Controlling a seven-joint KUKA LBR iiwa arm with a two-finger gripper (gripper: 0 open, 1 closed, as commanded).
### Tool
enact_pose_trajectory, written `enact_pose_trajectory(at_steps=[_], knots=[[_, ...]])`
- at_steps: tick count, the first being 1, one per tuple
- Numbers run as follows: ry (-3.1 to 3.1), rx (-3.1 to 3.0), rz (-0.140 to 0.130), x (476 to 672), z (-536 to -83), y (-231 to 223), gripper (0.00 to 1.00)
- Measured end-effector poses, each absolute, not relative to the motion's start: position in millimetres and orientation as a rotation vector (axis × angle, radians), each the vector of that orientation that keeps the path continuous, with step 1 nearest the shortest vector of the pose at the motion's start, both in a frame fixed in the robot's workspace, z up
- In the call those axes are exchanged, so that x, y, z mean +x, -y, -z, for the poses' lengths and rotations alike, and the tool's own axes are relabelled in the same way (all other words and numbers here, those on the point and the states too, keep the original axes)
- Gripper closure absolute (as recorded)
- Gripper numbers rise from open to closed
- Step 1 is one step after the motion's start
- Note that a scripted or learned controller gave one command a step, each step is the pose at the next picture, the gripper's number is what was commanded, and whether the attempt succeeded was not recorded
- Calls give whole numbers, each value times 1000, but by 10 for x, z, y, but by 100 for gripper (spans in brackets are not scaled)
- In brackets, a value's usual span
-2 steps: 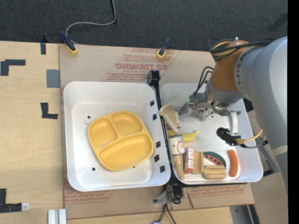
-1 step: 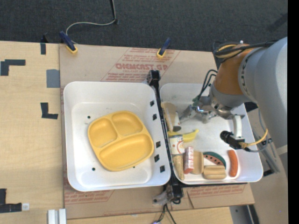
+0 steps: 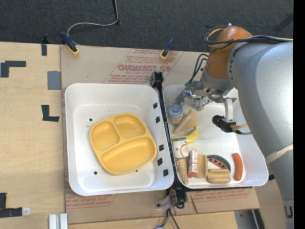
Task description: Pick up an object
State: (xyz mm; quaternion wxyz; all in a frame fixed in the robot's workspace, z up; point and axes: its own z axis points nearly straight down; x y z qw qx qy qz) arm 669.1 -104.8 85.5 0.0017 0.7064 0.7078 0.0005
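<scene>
Gripper [image 3: 190, 97] hangs low over the far left corner of the right bin [image 3: 252, 149], just right of and above the blue-capped bottle [image 3: 176, 112]. Whether it is spread or pressed together I cannot tell, and nothing shows as pinched in it. The grey arm [image 3: 267, 85] with its orange band [image 3: 228, 51] fills the space right of the bottle.

Far left of the bottle, a blue and yellow clamp [image 3: 70, 43] grips the back edge of the cardboard sheet [image 3: 109, 66]. Left of the bottle sits the left bin [image 3: 76, 128], with a yellow divided plate [image 3: 123, 143] lying flat in its middle. A second clamp [image 3: 167, 49] sits beyond the bottle, a little to its left.

The bottle itself stands against the right bin's left wall. The things to pick lie nearer the camera than it:
- a tan wedge [image 3: 189, 122] touching it on the near right
- a banana [image 3: 192, 136] below that
- a labelled box [image 3: 179, 148]
- a red and white packet [image 3: 193, 163]
- a watermelon slice [image 3: 219, 162]
- a bun [image 3: 218, 176]
- a red sausage [image 3: 237, 167], farthest right of the bottle
</scene>
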Motion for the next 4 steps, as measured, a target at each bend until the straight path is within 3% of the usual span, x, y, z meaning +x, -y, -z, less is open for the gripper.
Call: enact_pose_trajectory(at_steps=[1, 2, 3, 4], knots=[[-2220, 2218, 1, 6407, -858, 946, 0], [-2221, 2217, 2, 6406, -953, 947, 100], [-2221, 2217, 3, 6406, -953, 947, 0], [-2220, 2218, -3, 6007, -863, 1036, 0]])
